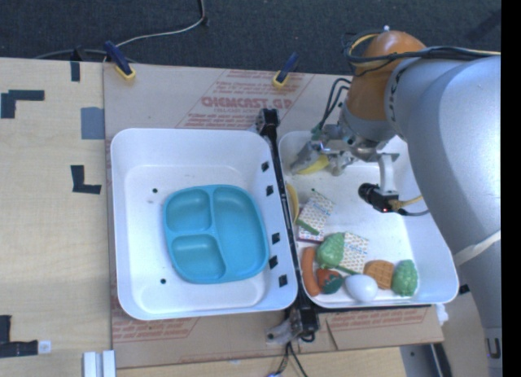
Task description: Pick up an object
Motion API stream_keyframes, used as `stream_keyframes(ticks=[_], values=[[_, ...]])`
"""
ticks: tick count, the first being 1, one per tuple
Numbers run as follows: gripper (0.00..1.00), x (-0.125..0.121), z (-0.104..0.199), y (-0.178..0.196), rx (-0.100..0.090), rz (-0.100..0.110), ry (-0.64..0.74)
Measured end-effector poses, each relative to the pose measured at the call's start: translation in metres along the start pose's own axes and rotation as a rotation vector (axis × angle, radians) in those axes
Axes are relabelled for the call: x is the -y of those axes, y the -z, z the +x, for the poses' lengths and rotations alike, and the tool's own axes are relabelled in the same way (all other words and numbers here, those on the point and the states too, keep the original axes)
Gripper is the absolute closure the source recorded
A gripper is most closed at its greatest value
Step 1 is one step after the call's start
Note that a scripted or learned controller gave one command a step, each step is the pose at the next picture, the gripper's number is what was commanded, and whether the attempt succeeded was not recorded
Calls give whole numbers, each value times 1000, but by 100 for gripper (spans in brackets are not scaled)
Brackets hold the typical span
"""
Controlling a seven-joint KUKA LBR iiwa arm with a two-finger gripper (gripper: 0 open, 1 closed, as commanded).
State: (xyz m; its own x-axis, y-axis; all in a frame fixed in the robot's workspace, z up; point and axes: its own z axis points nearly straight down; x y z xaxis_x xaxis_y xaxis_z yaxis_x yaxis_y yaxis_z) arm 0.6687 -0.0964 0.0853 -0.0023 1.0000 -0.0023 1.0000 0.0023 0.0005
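My gripper (pixel 319 155) is down in the right bin (pixel 423 241), near its top left corner. My fingers point toward the wall between the two bins. There is a yellow thing (pixel 309 164) right at my fingertips. It may be a toy banana, but it is too blurry to be sure. I cannot tell if my fingers are wide or narrow, or if the yellow thing sits between them or just beside them.

My grey arm (pixel 452 139) reaches in from the right, and its orange band (pixel 376 74) is above my wrist.

The other toys lie well apart from me, at the near end of the right bin. There is a flat card with small dots (pixel 314 209), a green leafy toy (pixel 331 248), an orange carrot (pixel 308 265) by the left wall, a white egg (pixel 361 287), a round orange cookie-like toy (pixel 378 270), and a green bumpy toy (pixel 404 277). They are bunched close together, and some touch.

The left bin (pixel 134 204) holds a blue plate (pixel 216 233) with three parts. It lies flat in the middle.
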Motion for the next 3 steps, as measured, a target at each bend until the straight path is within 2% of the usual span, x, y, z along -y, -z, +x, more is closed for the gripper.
stream_keyframes(ticks=[3], values=[[0,0,-5,0,0,0,-1]])
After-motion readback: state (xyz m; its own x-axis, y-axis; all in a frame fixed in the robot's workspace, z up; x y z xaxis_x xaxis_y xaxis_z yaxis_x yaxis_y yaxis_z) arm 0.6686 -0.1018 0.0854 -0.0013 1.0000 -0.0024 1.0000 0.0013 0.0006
